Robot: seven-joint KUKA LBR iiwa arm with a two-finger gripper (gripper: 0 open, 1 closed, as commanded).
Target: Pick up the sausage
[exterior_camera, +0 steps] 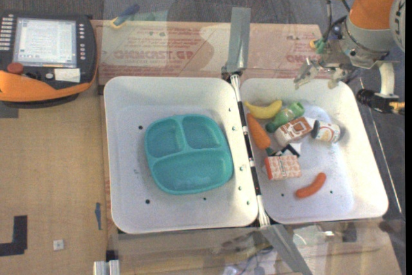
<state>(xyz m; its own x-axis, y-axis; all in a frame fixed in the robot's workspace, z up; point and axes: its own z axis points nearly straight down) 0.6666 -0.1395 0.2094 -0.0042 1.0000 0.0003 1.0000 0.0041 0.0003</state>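
Gripper (pixel 320 72), fingers spread and empty, hovers over right bin's far edge; small orange-red sausage (pixel 310 185) lies unobstructed near its front edge.

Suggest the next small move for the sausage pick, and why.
Probably swing the pincer toward the camera-near side of the right bin until it hangs over the sausage. The pincer now sits at the bin's far rim, well apart from the sausage, which lies alone on bare floor near the front, clear of the red carton.
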